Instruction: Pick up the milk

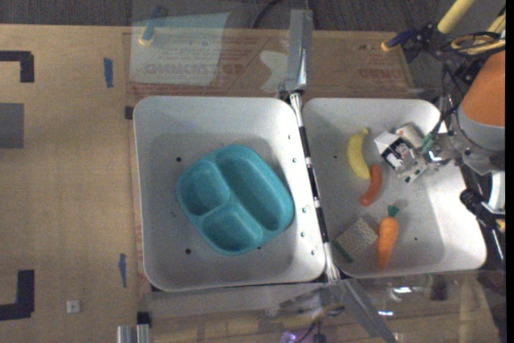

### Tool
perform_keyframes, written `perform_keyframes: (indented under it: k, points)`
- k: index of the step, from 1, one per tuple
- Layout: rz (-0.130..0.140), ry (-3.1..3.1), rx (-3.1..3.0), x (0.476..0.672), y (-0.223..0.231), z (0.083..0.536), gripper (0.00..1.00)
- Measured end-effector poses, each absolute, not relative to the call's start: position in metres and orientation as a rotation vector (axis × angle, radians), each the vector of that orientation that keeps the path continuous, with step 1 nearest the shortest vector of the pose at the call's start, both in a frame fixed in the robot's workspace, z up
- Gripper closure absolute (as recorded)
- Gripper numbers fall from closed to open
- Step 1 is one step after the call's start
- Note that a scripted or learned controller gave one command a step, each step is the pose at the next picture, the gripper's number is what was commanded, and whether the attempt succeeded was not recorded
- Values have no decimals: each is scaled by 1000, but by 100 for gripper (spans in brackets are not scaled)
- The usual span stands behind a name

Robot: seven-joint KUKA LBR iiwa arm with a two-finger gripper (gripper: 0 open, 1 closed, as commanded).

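Note:
The milk (393, 147), a small white carton with a dark label, lies in the upper middle of the right bin (450, 249), just right of a yellow banana (358, 154). My gripper (416, 159) reaches in from the right and sits against the carton's right side, low over the bin floor. The grey wrist and the arm's orange band (490, 96) stand behind it at the bin's right edge. Part of the carton's right side is hidden by the gripper.
An orange-red pepper (371, 185) lies below the banana. Near the front of the right bin are a carrot (387, 241) and a small tan square (357, 236). The left bin (161, 132) holds a teal divided tray (234, 198). Cables (482, 205) run by the right rim.

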State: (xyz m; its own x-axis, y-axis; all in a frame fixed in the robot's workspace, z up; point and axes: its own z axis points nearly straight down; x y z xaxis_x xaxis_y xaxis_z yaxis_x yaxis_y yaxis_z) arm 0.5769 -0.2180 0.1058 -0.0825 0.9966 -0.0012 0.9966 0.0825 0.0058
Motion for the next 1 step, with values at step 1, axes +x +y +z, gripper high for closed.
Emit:
perform_keyframes:
  k: [1]
  points:
    - [0,2190,2249,605,-161,241,100]
